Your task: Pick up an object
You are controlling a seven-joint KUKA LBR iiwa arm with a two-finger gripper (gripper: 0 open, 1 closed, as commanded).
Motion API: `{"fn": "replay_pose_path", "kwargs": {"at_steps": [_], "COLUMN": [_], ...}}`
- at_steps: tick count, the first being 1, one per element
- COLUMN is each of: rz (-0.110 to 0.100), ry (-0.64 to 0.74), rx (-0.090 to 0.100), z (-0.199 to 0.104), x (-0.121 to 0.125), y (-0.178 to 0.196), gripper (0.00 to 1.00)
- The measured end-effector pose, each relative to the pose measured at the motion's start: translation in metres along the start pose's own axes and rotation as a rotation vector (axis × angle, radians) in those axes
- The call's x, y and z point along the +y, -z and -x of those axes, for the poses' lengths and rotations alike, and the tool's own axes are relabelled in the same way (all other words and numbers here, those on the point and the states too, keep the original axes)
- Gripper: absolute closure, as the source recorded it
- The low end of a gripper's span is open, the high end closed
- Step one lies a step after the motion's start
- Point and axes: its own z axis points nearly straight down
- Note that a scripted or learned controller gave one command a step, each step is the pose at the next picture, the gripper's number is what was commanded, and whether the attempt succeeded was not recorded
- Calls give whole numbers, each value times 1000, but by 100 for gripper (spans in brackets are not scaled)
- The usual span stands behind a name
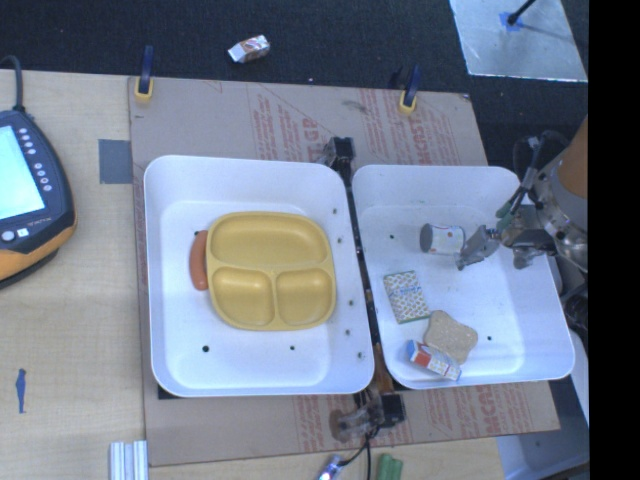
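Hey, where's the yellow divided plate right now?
The yellow three-compartment plastic plate lies in the middle of the left white bin, with an orange hot-dog-shaped toy against its left edge.

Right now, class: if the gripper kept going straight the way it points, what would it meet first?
The gripper points toward the view's left. First in that line is probably the small grey cylinder lying in the right bin, though its height above the bin is unclear.

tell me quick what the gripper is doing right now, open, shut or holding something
Gripper: open, holding nothing, over the right bin beside the small grey cylinder.
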Motion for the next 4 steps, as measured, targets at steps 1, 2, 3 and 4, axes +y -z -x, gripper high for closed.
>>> {"fn": "replay_pose_path", "kwargs": {"at_steps": [1, 2, 3, 4], "rz": [-3, 6, -2, -3], "ry": [2, 1, 0, 1], "rx": [-1, -2, -1, -3], "z": [-18, 1, -25, -24], "x": [58, 126, 82, 82], "y": [-92, -127, -142, -131], "gripper": [0, 0, 0, 100]}}
